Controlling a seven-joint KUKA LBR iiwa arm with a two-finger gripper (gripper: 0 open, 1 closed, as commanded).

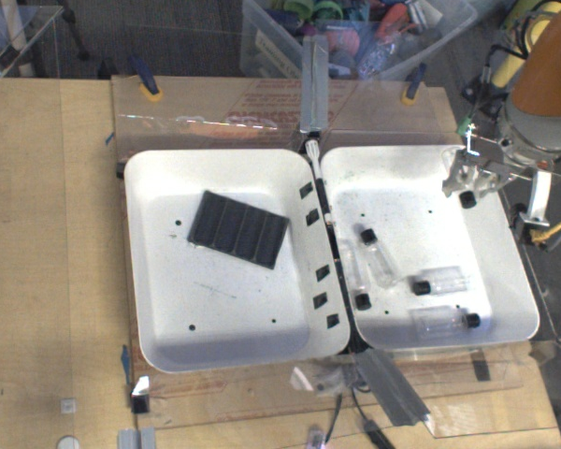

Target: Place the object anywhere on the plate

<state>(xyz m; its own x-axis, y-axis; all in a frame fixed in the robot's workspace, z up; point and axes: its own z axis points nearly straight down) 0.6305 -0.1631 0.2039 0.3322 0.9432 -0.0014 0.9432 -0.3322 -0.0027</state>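
A pale wooden desk (37, 251) carries two shallow white plastic bins side by side, seen from above at a slant. The left white bin (159, 344) holds a flat, dark grey rectangular ribbed plate (238, 229), lying slightly turned, a little up and left of that bin's middle. The right white bin (514, 288), just beside the plate's bin across a central divider, holds four small clear plastic vials with black caps. One clear vial (375, 252) lies nearest the divider, right of the plate; a second (359, 283) lies just below it against the divider; a third (439, 282) lies farther right; the fourth (444, 322) lies lowest, near the bin's lower right corner. All four are well apart from the plate. The grey arm with its orange band (545, 64) reaches in at the far right, and its end effector (466, 181) hangs over the right bin's upper right corner; whether it is spread or closed cannot be told. A clear tub of colourful toys (355, 17) stands beyond the bins.
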